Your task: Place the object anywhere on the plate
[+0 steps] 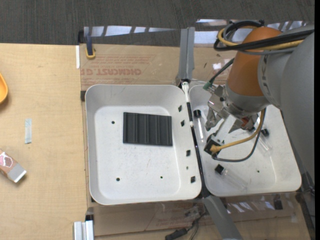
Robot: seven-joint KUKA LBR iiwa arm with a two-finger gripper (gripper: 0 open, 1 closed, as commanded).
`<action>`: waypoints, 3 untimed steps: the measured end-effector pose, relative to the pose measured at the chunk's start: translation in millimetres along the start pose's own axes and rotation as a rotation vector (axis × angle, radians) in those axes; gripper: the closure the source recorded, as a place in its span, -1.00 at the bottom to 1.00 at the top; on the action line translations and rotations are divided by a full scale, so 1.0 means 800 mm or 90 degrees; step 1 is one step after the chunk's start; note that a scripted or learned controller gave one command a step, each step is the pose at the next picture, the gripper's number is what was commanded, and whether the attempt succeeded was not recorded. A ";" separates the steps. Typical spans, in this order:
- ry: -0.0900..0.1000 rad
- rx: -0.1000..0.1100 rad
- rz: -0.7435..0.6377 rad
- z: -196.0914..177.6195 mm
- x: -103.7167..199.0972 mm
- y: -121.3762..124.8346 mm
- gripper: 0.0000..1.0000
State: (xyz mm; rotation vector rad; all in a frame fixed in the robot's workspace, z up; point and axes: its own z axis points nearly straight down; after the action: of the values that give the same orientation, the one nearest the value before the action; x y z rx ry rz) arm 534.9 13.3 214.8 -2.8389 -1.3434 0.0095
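Note:
A dark ribbed rectangular plate (147,129) lies flat in the left white bin (100,149), towards its back. The gripper (213,120) hangs low over the back left part of the right white bin (280,176), close to the wall between the bins, under the orange band of the arm (252,59). A small black piece (219,169) rests on the right bin's floor in front of the gripper, apart from it. Another small dark piece (264,132) lies to the gripper's right. The arm hides whatever sits directly beneath the wrist.
A yellow cable (239,143) loops below the wrist over the right bin. A metal divider post (186,54) stands behind the gap between the bins. On the bench at left lie a small grey strip (28,131) and a wrapped block (11,167).

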 end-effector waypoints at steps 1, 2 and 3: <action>0.000 0.000 0.051 -0.024 0.008 -0.101 1.00; -0.001 0.000 -0.077 0.002 0.068 -0.150 1.00; 0.000 -0.002 -0.061 -0.033 0.120 -0.192 1.00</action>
State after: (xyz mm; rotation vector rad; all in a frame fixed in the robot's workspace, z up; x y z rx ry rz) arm 477.2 184.9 241.3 -2.7732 -1.4785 0.0085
